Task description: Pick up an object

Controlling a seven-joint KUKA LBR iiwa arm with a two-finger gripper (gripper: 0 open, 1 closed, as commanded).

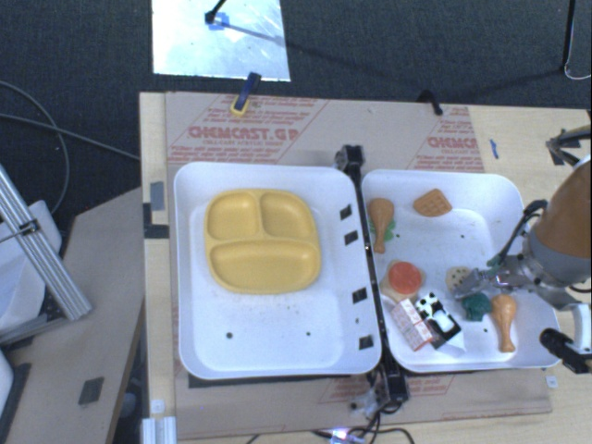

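Dark carpet surrounds the counter (157, 248), and a cardboard sheet (305, 123) lies under two white bins. Red print on that cardboard reads "CHEMCAST GP" on the left, and what looks like the same wording shows again, partly cut off, toward the right.

Over in the left bin (268, 340) sits a yellow divided plate (263, 240), untouched. All the action is in the right bin (481, 197): a drumstick (380, 220) near the top left, a tan waffle-like piece (431, 203) beside it, a red round piece (404, 277), a small boxed item (410, 324), a black-and-white toy (435, 314), a dark green piece (476, 305) and a second drumstick (503, 321) at the lower right.

And the arm (564, 239) is in from the right, claw (483, 280) low over the bin floor, just above the green piece and next to a small beige item (458, 277). Whether the claw is spread or pressed together, I cannot tell; it's too small and tangled with the toys.

Progress call: nothing looks lifted yet. Every object seems to rest on the bin floor, so the grasp and the lift are both left to do.
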